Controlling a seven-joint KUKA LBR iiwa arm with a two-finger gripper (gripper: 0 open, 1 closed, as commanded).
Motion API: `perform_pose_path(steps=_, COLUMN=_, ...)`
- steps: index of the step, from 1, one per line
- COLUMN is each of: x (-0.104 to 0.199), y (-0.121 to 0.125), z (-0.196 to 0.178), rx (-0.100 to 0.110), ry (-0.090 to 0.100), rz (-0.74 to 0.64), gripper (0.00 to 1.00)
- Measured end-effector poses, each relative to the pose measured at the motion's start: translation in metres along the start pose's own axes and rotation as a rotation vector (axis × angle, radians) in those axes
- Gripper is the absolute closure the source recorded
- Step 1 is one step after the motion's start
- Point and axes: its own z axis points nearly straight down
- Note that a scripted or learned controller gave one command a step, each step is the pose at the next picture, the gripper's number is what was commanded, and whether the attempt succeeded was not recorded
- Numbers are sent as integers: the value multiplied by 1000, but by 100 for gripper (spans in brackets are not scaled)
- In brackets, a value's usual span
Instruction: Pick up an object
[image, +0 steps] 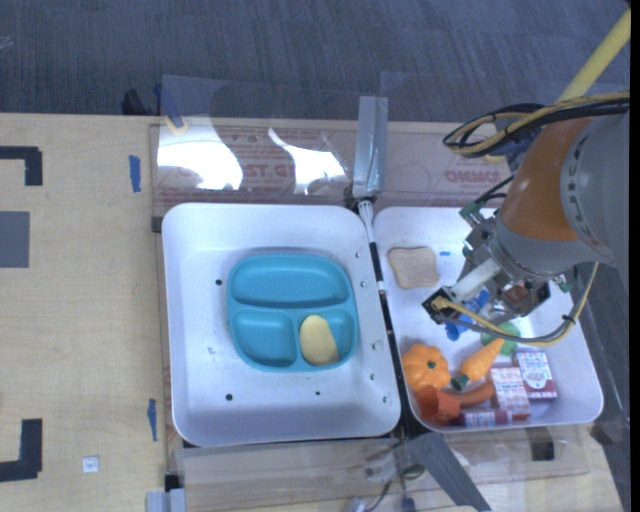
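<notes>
The arm (560, 190) hangs over the right bin (578, 372) on the desk, its wrist above the bin's middle. Whether the jaws are wide or narrow cannot be told. In that bin a bread slice (413, 266) lies at 10 o'clock, an orange fruit (425, 368) at 7 o'clock, a carrot (482, 360) at 6 o'clock beside it, and a red-and-white carton (522, 385) at 5 o'clock. The left bin (190, 300) holds a teal tray (285, 285), with a yellow piece (318, 340) in its 4 o'clock compartment.

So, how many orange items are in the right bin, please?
2: a pumpkin at the bin's lower left, and a carrot just right of it. The arm may hide others.
</notes>
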Motion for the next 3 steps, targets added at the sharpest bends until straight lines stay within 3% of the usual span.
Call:
perform_pose_path(steps=1, x=5, y=-53, z=-59, rx=-5, ry=8, rz=215, gripper=100)
perform_pose_path(steps=2, x=-26, y=-58, z=-137, rx=-5, ry=9, rz=119, gripper=100)
perform_pose_path(steps=3, x=36, y=-63, z=-9, rx=1, ry=-8, rz=13, gripper=100)
